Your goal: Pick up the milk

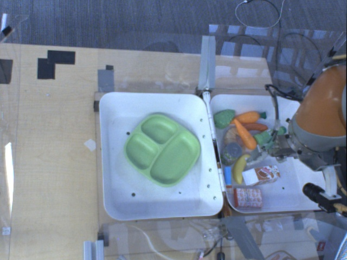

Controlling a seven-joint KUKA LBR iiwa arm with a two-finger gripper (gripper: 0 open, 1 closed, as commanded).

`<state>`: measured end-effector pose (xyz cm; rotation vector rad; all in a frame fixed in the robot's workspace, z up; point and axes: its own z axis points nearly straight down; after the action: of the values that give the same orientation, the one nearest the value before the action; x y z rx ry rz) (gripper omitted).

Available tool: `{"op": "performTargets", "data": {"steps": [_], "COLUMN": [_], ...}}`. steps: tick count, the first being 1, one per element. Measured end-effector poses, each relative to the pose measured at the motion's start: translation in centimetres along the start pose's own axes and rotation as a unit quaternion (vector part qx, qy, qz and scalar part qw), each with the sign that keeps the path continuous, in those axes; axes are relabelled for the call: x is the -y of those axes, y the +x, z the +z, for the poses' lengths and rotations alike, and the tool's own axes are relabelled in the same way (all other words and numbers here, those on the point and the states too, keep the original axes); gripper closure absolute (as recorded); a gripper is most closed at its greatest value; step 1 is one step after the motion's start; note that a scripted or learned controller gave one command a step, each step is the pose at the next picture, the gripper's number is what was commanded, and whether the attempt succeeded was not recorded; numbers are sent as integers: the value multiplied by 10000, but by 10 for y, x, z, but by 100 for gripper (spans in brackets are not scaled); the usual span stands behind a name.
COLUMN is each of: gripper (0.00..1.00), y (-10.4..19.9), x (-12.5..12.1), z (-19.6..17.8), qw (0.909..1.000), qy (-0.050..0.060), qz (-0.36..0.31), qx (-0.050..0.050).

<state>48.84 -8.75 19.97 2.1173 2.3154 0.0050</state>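
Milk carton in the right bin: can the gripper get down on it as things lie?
Probably yes. The milk lies on its side with its top face uncovered. The banana crowds its left end and the red box sits close in front, so finger room there looks tight.

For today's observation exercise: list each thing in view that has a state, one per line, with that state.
green divided plate: lying flat in the left bin.
milk carton: lying on its side in the right bin.
banana: lying beside the milk carton.
two carrots: lying loose, one across the other.
claw: low over the right bin.
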Motion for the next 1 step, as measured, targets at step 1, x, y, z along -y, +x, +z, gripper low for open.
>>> {"op": "performTargets", "data": {"steps": [1], "gripper": [0], "y": [-55], "x": [6], "z": [53], "qw": [9981], "qy": [10], "qz": [621], "qx": [3]}}
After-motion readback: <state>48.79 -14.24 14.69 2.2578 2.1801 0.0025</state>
